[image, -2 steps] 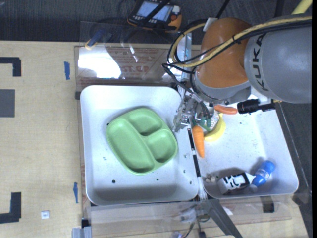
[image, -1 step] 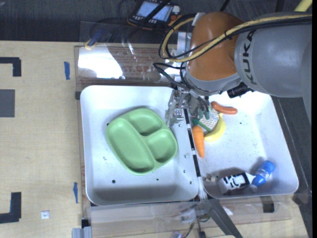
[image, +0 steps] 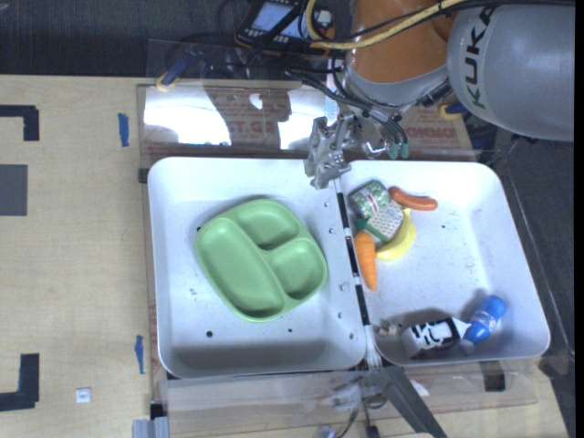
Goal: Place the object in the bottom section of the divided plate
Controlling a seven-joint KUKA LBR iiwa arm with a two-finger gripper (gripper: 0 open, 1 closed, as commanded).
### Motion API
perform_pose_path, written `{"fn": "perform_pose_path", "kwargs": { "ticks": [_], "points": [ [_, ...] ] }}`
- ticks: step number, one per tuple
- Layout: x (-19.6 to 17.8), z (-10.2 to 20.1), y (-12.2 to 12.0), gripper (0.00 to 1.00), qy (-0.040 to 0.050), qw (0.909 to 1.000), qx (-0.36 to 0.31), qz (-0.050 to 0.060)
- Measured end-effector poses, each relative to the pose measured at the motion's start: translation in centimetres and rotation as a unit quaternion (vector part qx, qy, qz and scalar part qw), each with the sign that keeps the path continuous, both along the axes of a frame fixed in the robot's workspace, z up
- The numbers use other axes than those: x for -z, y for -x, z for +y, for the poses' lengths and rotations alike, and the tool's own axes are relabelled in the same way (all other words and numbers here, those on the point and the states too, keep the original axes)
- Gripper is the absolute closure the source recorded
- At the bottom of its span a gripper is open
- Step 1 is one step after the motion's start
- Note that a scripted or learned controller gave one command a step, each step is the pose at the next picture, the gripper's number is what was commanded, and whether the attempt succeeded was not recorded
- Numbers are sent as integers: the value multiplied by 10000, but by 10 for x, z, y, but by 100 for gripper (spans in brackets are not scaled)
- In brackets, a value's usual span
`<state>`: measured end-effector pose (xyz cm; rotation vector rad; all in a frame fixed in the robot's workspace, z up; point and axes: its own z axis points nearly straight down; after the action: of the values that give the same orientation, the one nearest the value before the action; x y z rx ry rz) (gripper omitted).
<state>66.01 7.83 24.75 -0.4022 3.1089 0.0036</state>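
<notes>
A green divided plate (image: 260, 258) lies in the left bin, and its sections hold nothing. In the right bin lie an orange carrot (image: 366, 259), a yellow banana (image: 401, 240), a green packet (image: 375, 205) and a red-orange sausage (image: 413, 201), bunched together near the bin's left wall. A black-and-white bottle with a blue cap (image: 452, 330) rests at the right bin's front. My gripper (image: 326, 164) hangs above the far end of the divider between the bins, beyond the food pile, and nothing shows between its fingers.
The two white bins (image: 173, 245) meet along a central ridge (image: 351, 263). A clear panel (image: 219, 121) stands behind them, with cables and a small screen (image: 269, 16) further back. The wooden bench (image: 64, 263) stretches to the left.
</notes>
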Motion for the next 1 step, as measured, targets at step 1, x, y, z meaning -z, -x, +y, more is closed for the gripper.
{"fn": "perform_pose_path", "kwargs": {
  "ticks": [1],
  "points": [
    [0,-57,45,100,5,9885,1514,30]
  ]
}}
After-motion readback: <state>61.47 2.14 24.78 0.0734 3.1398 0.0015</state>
